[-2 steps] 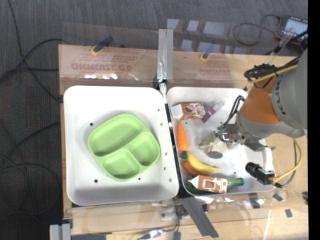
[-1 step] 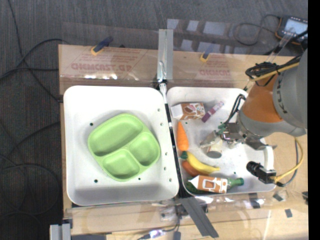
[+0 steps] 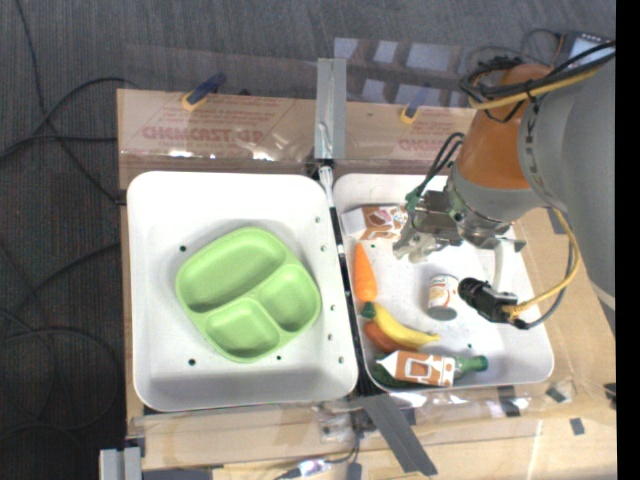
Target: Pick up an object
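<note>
Cardboard-topped bench, two white bins. My gripper [image 3: 420, 243] hovers at 12 o'clock in the right bin [image 3: 530, 353]; can't tell its state. Small can [image 3: 440, 293] stands just below it at 5 o'clock: probably light, rigid, slick; grip its sides.

One camera sits high up above the bench [image 3: 180, 133] and looks down at a slant, so the far side of the bench is at the top of the picture and the near side is at the bottom. It is far enough away to fit both white bins, the left bin [image 3: 160, 218] and the right bin [image 3: 530, 353], with some dark floor [image 3: 60, 58] around them. The grey and orange arm [image 3: 520, 148] comes in from the right side.
</note>
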